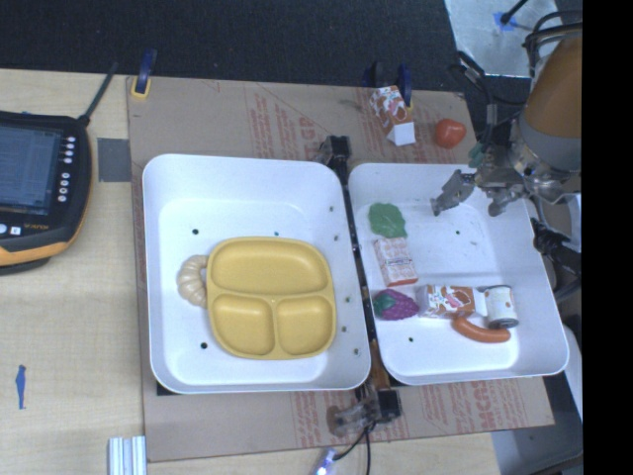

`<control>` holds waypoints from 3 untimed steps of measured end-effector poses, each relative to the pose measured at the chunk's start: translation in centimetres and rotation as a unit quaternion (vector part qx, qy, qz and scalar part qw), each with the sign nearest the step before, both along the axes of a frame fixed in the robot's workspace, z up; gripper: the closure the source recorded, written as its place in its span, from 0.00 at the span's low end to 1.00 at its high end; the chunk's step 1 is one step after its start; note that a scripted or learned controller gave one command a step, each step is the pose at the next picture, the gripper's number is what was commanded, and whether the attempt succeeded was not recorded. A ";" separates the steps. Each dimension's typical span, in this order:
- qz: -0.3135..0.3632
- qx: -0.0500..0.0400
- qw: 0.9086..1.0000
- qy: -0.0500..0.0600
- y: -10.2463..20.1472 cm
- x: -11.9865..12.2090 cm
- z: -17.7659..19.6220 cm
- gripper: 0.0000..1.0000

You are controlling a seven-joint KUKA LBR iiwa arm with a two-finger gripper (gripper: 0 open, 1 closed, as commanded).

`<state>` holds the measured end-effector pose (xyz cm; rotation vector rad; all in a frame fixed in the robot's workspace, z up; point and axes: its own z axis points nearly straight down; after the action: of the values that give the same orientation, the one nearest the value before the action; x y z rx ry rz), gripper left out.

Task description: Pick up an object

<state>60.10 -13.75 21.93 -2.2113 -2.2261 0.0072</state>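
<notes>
From the overhead camera I see the gripper (479,195) spread and holding nothing over the right bin (529,364). That bin holds a green lump (387,218), carton (395,261), grapes (395,305), packet (447,299), can (500,306) and sausage (481,332). The left bin (168,265) holds a yellow tray (269,296) and a pastry (191,279).

Both bins (173,265) look like smooth, slightly glossy white plastic; the yellow tray (269,295) is matt plastic; brown cardboard (247,117) lies beneath, on pale wood bench (59,364).
</notes>
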 end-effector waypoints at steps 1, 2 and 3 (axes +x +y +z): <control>0.000 0.000 1.000 0.000 3.0 -2.8 -6.6 0.00; 0.000 0.000 1.000 0.000 4.4 -7.3 -12.7 0.00; -0.002 0.000 1.000 -0.002 3.2 1.8 -12.7 0.00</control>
<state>61.89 -10.52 9.20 -2.2170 -2.2239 0.0026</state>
